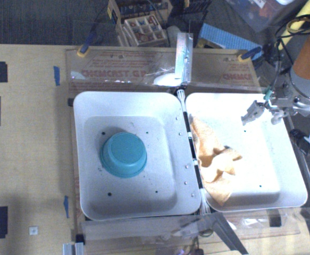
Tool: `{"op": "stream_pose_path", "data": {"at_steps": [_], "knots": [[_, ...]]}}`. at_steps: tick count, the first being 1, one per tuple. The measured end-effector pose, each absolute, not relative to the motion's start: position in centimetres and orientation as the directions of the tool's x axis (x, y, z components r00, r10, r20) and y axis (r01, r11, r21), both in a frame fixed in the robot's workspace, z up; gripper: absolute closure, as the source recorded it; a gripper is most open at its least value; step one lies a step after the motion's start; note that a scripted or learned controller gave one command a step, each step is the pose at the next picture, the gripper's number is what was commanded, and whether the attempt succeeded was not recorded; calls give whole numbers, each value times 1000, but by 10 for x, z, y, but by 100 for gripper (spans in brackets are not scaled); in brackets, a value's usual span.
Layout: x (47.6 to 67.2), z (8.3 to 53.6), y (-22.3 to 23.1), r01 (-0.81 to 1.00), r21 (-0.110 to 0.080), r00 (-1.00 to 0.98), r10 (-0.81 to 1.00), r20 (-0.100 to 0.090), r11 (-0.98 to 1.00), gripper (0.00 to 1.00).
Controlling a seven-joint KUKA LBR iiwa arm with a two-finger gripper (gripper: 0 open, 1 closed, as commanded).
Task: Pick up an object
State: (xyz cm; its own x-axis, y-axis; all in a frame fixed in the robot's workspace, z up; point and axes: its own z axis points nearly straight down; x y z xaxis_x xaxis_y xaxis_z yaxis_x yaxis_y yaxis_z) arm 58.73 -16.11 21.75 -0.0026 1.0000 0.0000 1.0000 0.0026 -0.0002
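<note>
A teal bowl (124, 154) sits upside down in the middle of the left bin (85, 110). A crumpled tan cloth (214, 158) lies along the left side of the right bin (282, 190), reaching from near the divider down toward the front corner. My gripper (262, 116) hangs over the back right part of the right bin, to the right of the cloth and apart from it. It is open, its two fingers spread with nothing between them.
A clear plastic sheet and a cardboard strip (128, 73) lie behind the bins. Boxes and cables (144, 20) crowd the floor beyond. The arm's wrist with its orange band (306, 62) comes in at the right edge.
</note>
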Motion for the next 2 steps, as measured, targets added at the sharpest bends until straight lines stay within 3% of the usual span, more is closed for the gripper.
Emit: {"op": "stream_pose_path", "data": {"at_steps": [2], "knots": [[549, 90, -134, 997, 11, -83, 997, -2, 83, 0]]}}
